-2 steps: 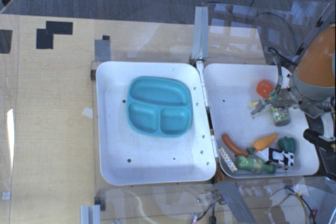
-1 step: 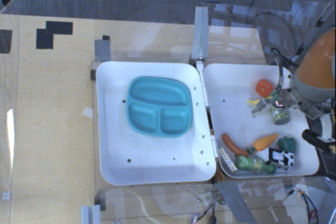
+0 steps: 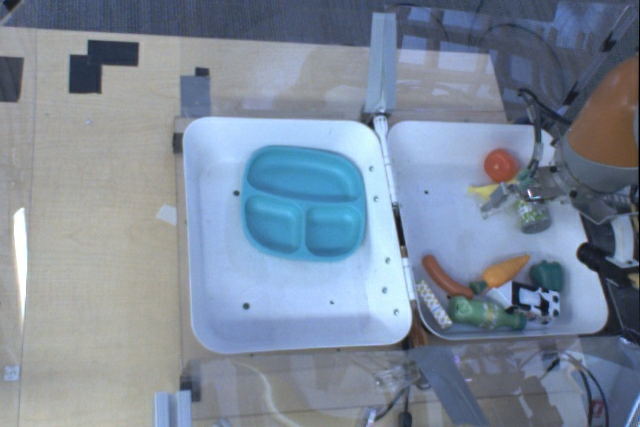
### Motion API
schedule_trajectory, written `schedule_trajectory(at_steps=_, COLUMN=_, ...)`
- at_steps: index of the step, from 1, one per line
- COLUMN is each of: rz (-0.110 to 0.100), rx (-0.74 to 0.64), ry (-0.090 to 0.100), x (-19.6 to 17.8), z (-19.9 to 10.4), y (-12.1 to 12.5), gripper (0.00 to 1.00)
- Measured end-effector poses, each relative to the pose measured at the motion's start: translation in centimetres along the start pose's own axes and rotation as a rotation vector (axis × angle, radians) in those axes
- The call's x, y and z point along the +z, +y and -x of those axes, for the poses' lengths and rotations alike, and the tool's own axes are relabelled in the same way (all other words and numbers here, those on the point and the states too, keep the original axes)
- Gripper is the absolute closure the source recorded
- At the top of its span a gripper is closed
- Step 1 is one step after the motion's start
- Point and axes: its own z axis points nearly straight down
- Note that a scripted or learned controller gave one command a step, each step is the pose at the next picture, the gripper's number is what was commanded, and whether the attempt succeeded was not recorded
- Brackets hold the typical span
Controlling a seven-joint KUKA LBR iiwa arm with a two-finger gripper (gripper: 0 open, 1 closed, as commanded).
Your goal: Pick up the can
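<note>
The can [image 3: 534, 214] is small and grey with a speckled label. It sits in the right bin [image 3: 440, 165] near the bin's right wall. My gripper [image 3: 522, 189] hangs directly over it, at the end of the grey arm with the orange band [image 3: 608, 125] that comes in from the right. The metal gripper parts overlap the can's top, and I cannot tell if they touch it.
Beside the gripper lie a red tomato [image 3: 500, 163] and a yellow piece [image 3: 482, 190]. A sausage [image 3: 444, 275], carrot [image 3: 506, 268], green bottle [image 3: 484, 313], cow-patterned box [image 3: 536, 300] and green pepper [image 3: 548, 275] crowd the right bin's front. A teal divided plate [image 3: 304, 201] lies in the left bin [image 3: 215, 215].
</note>
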Motion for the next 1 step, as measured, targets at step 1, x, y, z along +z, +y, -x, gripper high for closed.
schedule_trajectory(at_steps=1, rz=0.001, rx=0.0, ry=-0.001, x=0.02, z=0.02, y=0.04, gripper=0.0)
